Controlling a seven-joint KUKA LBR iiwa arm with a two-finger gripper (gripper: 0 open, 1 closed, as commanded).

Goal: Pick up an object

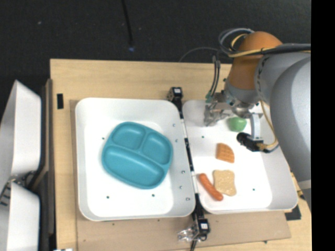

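Sausage [210, 187] and bread [225, 182] lie nearest in the right bin [272, 192], orange slice [225, 152] above. Gripper [213, 114] hovers top-left beside the green ball [237, 123]; finger state unclear. Centre over one item before descending.

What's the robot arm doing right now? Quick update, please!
Gripper low in right bin, far corner. Green object beside it, not held. Nothing blocking.

Single overhead camera, slanted down on both bins [84, 140].
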